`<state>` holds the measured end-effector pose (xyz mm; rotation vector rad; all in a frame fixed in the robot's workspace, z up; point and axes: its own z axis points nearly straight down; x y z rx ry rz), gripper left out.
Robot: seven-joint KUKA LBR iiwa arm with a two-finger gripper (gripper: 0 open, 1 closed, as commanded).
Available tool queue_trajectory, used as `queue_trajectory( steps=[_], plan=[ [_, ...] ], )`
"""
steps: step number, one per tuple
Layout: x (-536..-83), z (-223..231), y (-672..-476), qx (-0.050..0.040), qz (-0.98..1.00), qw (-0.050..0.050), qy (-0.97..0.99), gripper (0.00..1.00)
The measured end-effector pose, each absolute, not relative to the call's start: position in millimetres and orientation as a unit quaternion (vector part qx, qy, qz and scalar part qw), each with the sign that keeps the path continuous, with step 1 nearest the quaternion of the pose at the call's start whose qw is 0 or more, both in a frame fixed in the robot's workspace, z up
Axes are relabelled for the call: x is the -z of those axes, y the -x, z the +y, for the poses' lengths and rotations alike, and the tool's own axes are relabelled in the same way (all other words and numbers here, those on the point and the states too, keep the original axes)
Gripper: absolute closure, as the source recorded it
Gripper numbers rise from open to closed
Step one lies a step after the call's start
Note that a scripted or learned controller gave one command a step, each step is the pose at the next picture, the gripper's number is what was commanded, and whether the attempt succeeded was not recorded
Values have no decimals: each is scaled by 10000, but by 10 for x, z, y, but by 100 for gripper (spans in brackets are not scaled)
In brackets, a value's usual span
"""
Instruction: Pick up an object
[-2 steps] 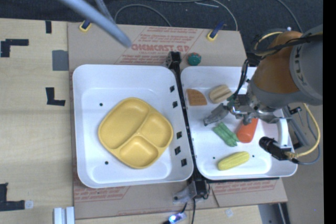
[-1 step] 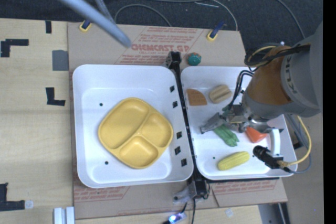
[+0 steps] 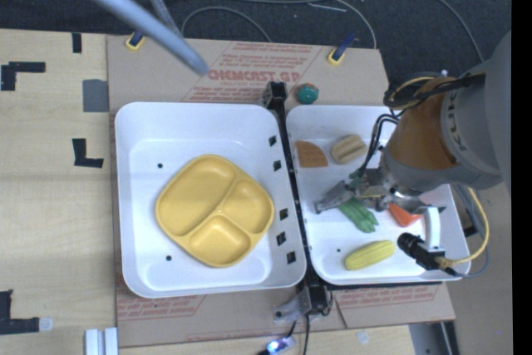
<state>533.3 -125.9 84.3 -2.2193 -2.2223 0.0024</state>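
Note:
My gripper (image 3: 334,195) hangs low over the middle of the right bin (image 3: 328,258), pointing left from the orange-banded wrist. Its fingers stand open and nothing shows between them. A green toy vegetable (image 3: 360,216) lies just below and to the right of the fingers, close to them or touching. A yellow corn cob (image 3: 369,254) rests near the bin's front. An orange piece (image 3: 404,216) peeks out from under the wrist. A tan bread roll (image 3: 348,149) and a brown slice (image 3: 312,154) lie toward the back of the bin.
The left bin (image 3: 141,179) holds a yellow divided plate (image 3: 215,209). A small teal ball (image 3: 308,93) sits on the cardboard behind the bins. A black divider with clips (image 3: 289,187) runs between the bins. Cables trail around the wrist at the right.

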Motion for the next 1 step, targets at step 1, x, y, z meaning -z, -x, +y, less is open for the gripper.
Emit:
queue_trajectory(
  steps=[1],
  plan=[
    [-955,-1267,-5339,-8,-7073,-17,7069,100]
  ],
)
